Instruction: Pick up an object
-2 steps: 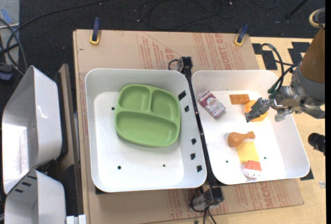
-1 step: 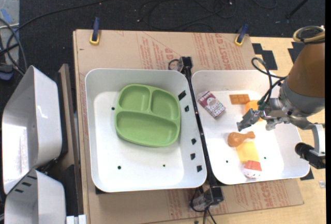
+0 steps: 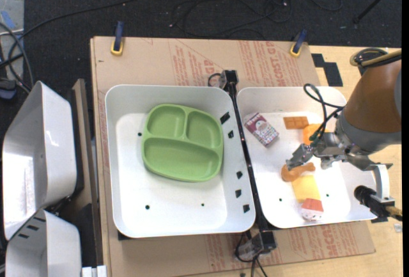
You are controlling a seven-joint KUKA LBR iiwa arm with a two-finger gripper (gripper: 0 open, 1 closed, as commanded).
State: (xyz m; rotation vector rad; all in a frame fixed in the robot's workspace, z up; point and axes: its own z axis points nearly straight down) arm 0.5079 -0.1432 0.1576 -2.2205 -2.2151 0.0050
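A green divided plate lies in the left bin, left of centre in the frame. In the right bin, a small maroon carton sits toward the upper left, with an orange block just right of it. Lower down lie an orange curved piece and, below it, a yellow object with a red and white end. The gripper hangs just above the orange curved piece at centre right; whether its fingers are apart, or touching anything, cannot be told here.
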